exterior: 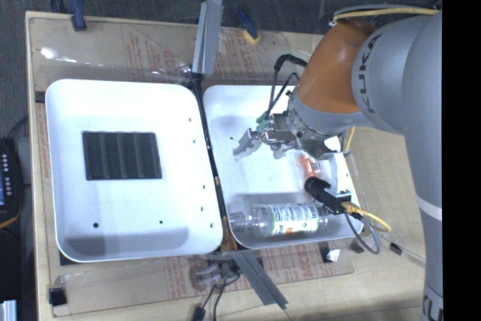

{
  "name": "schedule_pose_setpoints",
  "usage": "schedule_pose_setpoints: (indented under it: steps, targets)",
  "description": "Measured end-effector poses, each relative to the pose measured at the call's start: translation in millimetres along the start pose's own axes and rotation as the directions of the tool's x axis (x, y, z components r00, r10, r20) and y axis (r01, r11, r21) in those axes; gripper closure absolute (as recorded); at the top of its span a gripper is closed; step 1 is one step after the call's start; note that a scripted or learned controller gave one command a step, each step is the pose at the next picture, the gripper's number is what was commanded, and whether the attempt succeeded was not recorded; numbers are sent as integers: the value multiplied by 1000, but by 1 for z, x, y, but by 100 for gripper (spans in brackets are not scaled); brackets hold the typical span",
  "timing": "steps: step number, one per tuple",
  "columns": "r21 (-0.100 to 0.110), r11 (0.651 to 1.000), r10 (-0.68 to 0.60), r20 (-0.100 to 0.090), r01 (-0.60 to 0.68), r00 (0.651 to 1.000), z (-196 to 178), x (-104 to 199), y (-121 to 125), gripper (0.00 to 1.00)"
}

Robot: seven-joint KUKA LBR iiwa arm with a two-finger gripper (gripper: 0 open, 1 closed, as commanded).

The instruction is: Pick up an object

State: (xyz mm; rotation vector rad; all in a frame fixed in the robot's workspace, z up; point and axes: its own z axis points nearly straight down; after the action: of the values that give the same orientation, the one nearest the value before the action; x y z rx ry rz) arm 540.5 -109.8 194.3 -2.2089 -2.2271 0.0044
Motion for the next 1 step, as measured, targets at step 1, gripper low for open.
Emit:
schedule_pose_setpoints:
  steps: [1]
  targets:
    - [0, 1000, -6, 0, 6, 1000, -3, -54, -27, 0]
